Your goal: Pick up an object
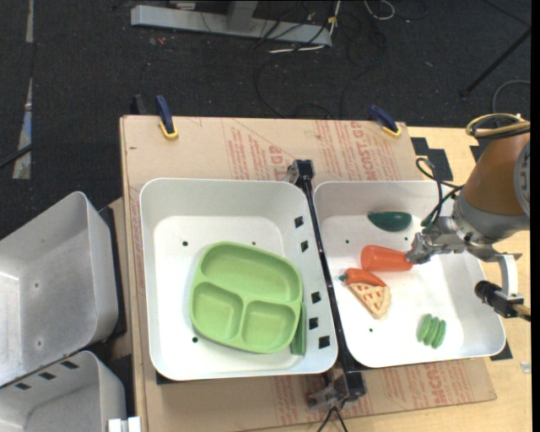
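Brown board, printed with faded red lettering, covers the table (253,135) in the middle of the frame, and two clamps with yellow tips, one (166,118) at the upper left of the board and one (386,121) at the upper right, sit on its far edge. Around it the floor (76,67) is dark carpet, with black cables (291,63) trailing across the top of the frame and a grey metal bar (228,21) lying near the top centre. Two spare white tubs (51,278) stand at the lower left, off the table.

On the board two shallow white bins lie side by side, touching along a black divider strip. The left bin (160,202) holds a light green sectioned tray (246,297) with three compartments, lying toward its lower half. The right bin (472,337) holds several small toys: a dark green rounded piece (390,220) near the top, an orange carrot-like piece (386,258) in the middle, a smaller red-orange piece (363,276) just below it, a tan waffle-patterned wedge (372,297) touching that one, and a light green pod (431,330) apart at the lower right.

From the right edge the grey arm with its orange band (498,173) reaches over the right bin. Its end effector (419,250) sits at the right tip of the orange carrot-like piece, right against it; whether the fingers are parted or closed on it I cannot tell from here
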Tool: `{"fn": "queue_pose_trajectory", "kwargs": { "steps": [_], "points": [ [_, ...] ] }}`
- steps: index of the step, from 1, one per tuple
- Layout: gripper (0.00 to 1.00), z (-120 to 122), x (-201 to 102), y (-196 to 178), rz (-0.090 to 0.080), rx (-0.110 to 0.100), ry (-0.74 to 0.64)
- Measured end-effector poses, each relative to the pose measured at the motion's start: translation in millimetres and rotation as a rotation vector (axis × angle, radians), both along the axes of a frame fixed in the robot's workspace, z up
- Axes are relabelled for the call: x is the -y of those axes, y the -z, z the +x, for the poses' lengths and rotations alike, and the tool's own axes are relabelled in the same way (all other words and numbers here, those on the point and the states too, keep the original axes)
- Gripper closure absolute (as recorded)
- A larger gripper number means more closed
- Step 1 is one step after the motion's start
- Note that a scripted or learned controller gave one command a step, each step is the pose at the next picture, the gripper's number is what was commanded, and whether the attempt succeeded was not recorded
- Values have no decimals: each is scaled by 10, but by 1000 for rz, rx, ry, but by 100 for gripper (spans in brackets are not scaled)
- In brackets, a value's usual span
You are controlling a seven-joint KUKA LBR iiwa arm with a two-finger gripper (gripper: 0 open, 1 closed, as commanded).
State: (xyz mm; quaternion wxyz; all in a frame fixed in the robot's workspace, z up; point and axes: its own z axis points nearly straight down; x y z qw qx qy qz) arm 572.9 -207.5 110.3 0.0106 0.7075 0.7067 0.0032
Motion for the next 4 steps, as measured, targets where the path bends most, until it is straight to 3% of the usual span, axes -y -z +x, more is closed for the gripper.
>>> {"fn": "queue_pose_trajectory", "kwargs": {
  "steps": [2, 4],
  "points": [
    [100, 99, 14, -1128, 8, -13, -5],
    [100, -207, -1078, -1287, 13, -22, -9]
  ]
}}
